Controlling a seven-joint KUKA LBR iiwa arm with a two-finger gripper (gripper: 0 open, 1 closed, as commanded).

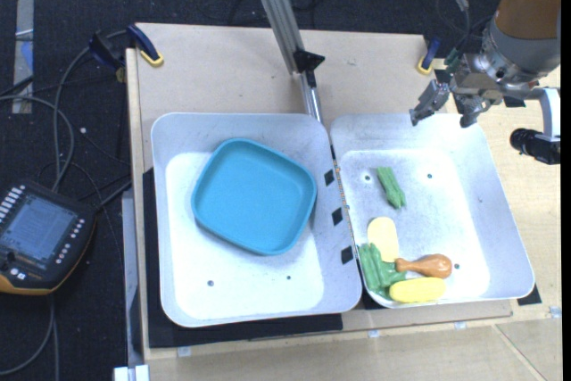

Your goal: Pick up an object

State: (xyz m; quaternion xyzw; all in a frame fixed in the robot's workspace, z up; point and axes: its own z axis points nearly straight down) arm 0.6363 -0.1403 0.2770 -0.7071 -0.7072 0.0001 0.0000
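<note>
Camera view shows the two-finger gripper spread open and holding nothing, above the far edge of the right shallow white bin. Near that bin's front lie a small green ridged piece, a pale yellow rounded piece and a brown toy drumstick. A blue square plastic plate rests in the left white bin.
</note>
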